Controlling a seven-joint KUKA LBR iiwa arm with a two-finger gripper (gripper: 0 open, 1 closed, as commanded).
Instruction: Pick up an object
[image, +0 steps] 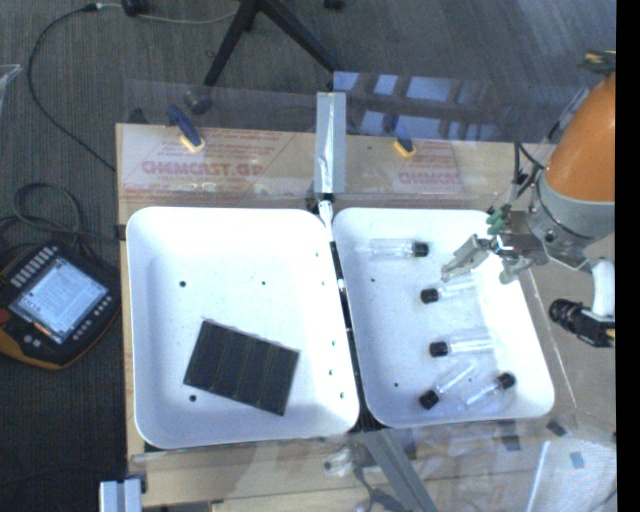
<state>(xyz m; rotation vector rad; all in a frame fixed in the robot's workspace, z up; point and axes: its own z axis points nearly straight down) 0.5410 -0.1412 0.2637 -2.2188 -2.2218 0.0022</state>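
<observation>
While the gripper (478, 257) hovers over the right bin (520, 318) with fingers apart and empty, it should centre squarely over one vial (448, 292) before closing.

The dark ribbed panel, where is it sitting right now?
In the camera view, the dark ribbed panel lies flat in the left bin, toward its lower middle, well apart from the clear vials in the right bin.

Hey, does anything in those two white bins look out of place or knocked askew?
Nothing looks spilled or broken. The flat dark ridged panel lies skewed in the left white bin. Five clear vials with black caps lie on their sides in the right white bin, scattered at different angles; two near the front, and, lie close together.
</observation>
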